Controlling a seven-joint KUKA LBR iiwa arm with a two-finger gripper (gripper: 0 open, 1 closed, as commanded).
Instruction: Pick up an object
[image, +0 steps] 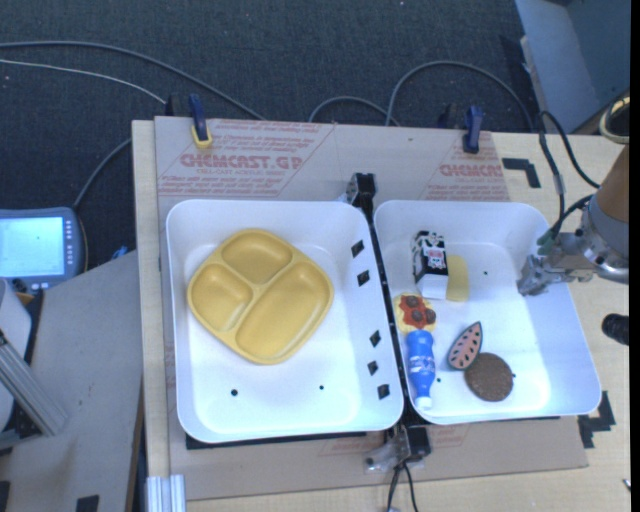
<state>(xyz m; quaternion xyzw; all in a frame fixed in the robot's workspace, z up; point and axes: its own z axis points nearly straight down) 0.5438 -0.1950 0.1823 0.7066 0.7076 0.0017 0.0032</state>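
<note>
Two white bins. The left bin (190, 400) holds one yellow divided plate (260, 294). The right bin (570, 340) holds one blue bottle (420, 366) against its left wall, with one carton (430, 256), one yellow block (457, 279), one melon slice (464, 345) and one brown disc (489, 377) nearby. The gripper (537, 277) sits over the right bin's right side; finger state cannot be determined.

Dark carpet (300, 60) with trailing cables (90, 65) surrounds the bench (300, 150); a lit screen (35, 245) sits at its left edge.
</note>
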